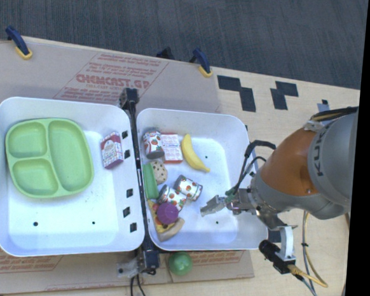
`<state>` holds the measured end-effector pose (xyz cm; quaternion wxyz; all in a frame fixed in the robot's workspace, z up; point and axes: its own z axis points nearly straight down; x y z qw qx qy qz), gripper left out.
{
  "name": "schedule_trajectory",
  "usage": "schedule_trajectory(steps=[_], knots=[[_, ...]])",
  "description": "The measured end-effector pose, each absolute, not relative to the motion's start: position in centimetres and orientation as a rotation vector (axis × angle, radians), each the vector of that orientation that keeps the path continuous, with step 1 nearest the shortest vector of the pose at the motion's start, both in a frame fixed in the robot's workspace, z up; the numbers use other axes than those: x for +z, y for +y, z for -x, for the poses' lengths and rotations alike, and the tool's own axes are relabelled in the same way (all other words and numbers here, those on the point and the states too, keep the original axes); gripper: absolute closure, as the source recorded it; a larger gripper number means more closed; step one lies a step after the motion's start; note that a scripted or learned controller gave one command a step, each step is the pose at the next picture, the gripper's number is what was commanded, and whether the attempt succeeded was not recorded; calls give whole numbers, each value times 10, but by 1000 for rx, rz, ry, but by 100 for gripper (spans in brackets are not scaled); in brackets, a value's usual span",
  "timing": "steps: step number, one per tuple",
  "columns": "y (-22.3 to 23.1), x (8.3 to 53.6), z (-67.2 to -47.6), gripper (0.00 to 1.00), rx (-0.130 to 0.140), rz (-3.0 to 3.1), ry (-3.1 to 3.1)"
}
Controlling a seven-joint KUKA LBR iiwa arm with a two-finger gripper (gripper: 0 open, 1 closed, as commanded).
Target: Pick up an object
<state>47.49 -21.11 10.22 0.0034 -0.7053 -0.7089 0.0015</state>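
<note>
The gripper (pixel 211 207) sits low over the right bin (pixel 237 132), fingers slightly parted, holding nothing. The nearest object, a small printed can (pixel 187 188), lies just beside it to the left, long axis slanting toward the fingertips.

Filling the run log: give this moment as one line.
gripper: above right bin floor | holding: nothing seen | nearest: can | banana: untouched
</note>
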Motion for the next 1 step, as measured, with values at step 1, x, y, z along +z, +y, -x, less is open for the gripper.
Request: schedule_trajectory(steps=[1], knots=[[-211, 113, -477, 100, 5, 2204, -2234]])
